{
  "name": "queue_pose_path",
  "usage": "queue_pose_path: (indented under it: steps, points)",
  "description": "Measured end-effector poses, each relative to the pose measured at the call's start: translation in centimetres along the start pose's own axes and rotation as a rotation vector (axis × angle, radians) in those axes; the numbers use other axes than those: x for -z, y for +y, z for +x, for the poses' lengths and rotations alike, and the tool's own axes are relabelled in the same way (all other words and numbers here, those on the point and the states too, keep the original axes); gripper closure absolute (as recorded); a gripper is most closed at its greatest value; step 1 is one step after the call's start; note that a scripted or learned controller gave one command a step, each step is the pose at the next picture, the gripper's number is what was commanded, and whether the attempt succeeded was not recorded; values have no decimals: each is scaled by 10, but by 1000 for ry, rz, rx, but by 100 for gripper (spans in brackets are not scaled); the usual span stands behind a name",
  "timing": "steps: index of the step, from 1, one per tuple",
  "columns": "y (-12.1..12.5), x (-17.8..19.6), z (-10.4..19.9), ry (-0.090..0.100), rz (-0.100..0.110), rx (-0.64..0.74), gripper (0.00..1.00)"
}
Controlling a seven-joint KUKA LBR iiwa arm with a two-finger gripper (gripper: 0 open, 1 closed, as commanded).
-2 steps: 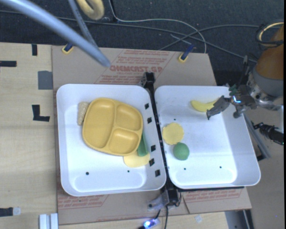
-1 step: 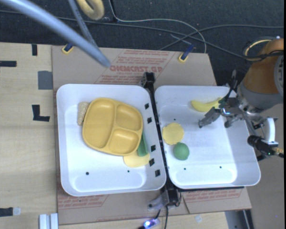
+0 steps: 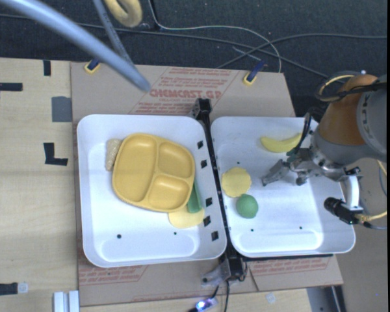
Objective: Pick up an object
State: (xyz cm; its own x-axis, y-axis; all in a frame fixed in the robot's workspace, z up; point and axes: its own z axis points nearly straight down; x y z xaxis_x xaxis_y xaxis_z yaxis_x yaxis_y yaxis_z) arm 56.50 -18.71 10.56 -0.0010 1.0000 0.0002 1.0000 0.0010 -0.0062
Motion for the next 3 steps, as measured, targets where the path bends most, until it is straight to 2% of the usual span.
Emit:
queue_pose_path:
  steps: [1,2,3]
  points:
    - [1,-21,0,-2,-5,1,0]
    - [1,-9,0,-5,-10,1,100]
    - [1,33,-4,-1,-8,0,100]
